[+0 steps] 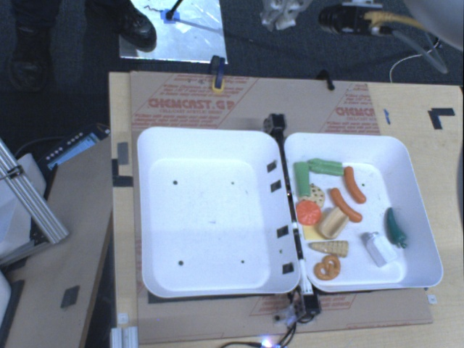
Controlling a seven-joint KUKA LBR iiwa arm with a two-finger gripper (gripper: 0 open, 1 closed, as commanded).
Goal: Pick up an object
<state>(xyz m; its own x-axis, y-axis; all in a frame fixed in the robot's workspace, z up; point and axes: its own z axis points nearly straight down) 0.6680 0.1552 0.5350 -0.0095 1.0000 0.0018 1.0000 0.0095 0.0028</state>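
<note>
The right white bin (417, 194) holds several toy foods. A green L-shaped piece (317, 170) lies at its far left, with two orange sausages (354, 185) (346, 204) beside it. Below sit a red tomato (308, 212), a tan bread roll (333, 223), a yellow corn piece (330, 248) and a pretzel (327, 268). A white bottle (378, 249) and a dark green vegetable (395, 228) lie toward the right wall. My gripper (288, 4) hangs far beyond the bench's back edge, well away from the bins.
The left white bin (210, 209) adjoins the right one along a black hinge strip (287, 209). A blue and yellow clamp (217, 75) sits at the bench's far edge. Metal framing (29, 201) stands at the left, and cables (406, 24) lie at the top right.
</note>
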